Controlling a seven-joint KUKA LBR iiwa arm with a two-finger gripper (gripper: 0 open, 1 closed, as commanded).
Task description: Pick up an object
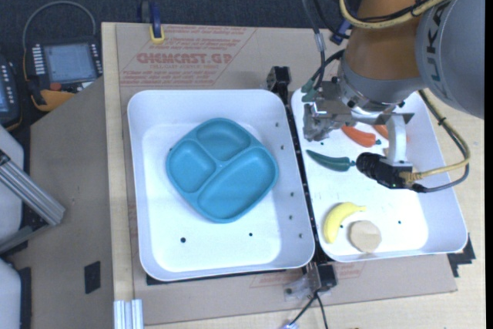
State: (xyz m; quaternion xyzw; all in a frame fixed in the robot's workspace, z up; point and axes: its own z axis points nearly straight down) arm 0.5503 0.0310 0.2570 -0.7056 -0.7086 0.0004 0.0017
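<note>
Our pincer (317, 122) hangs low over the right bin (439, 231), near its left wall; we cannot tell its state. Just beside it lie an orange carrot (359, 135) and a dark green pepper (330, 160), likely targets. Nearer us sit a banana (339, 218) and a beige disc (364, 235). The left bin (146, 166) holds a blue divided plate (222, 168), well apart.

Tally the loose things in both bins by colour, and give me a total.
Blue: 1, the divided plate in the left bin
Orange: 1, the carrot
Dark green: 1, the pepper
Yellow: 1, the banana
Tan: 1, the round disc
Total: 5, four of them in the right bin
</note>
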